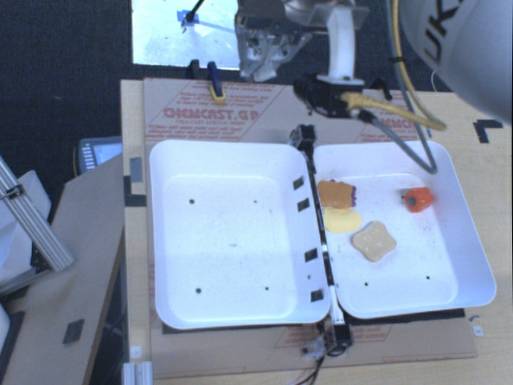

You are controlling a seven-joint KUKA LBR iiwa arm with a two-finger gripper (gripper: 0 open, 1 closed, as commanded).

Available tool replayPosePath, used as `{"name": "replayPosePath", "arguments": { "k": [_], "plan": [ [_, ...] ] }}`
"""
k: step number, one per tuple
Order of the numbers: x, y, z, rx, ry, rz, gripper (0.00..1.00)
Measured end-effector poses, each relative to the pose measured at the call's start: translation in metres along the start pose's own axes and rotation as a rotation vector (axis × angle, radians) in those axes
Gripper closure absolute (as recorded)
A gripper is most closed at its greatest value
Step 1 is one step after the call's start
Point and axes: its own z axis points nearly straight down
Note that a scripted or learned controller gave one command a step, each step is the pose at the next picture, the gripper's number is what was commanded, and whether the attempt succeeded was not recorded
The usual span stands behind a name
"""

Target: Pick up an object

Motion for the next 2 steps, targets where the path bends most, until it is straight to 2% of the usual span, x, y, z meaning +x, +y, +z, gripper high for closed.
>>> {"name": "replayPosePath", "arguments": {
  "k": [1, 2],
  "plan": [
    [-0.112, -0.063, -0.003, 0.014, -0.007, 0.014, 1.0],
    [-0.029, -0.045, 0.01, 0.017, -0.005, -0.005, 1.0]
  ]
}}
